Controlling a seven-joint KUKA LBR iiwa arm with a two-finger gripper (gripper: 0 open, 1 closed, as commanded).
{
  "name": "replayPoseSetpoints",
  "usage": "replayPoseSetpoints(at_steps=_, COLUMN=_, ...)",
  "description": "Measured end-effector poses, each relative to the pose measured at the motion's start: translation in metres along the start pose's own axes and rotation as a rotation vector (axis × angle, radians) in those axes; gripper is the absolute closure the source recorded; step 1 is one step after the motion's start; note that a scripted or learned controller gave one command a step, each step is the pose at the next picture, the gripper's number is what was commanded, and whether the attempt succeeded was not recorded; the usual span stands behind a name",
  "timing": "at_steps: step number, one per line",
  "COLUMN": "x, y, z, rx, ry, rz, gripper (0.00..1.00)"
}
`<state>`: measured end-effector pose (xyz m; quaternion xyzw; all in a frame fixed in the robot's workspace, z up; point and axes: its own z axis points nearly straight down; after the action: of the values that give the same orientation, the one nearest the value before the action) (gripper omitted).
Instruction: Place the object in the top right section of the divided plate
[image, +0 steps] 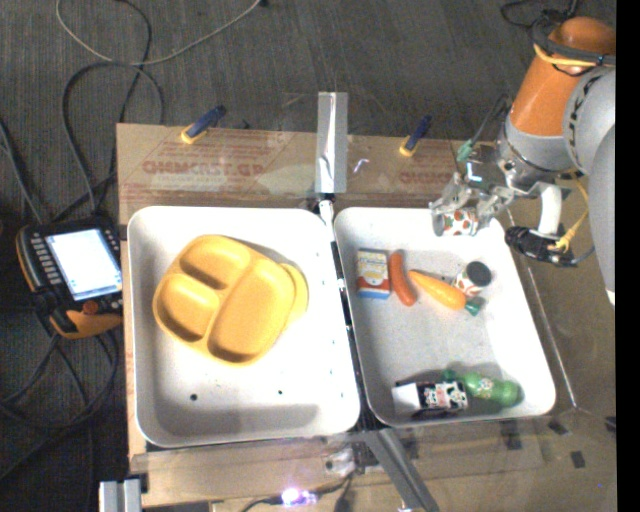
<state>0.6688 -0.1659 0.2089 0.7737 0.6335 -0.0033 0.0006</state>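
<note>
Claw (462, 207) at the right bin's (530, 330) 12 o'clock rim, gripping what seems a small red-spotted white object (458, 221) | glossy yellow divided plate (230, 297), rounded, in left bin (150, 400).

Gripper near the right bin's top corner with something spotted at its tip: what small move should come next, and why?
Probably a short carry leftward, toward the yellow divided plate in the left white bin. The gripper hangs over the right white bin's far corner with a small white, red-spotted object at its tip, apparently gripped, though that is hard to confirm. The plate's sections look bare.
</note>
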Motion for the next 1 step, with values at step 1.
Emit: replayPoseSetpoints(at_steps=1, x=0.0503, y=-0.0501, z=-0.0916, rx=0.0, ry=0.004, rz=0.047, gripper=1.0)
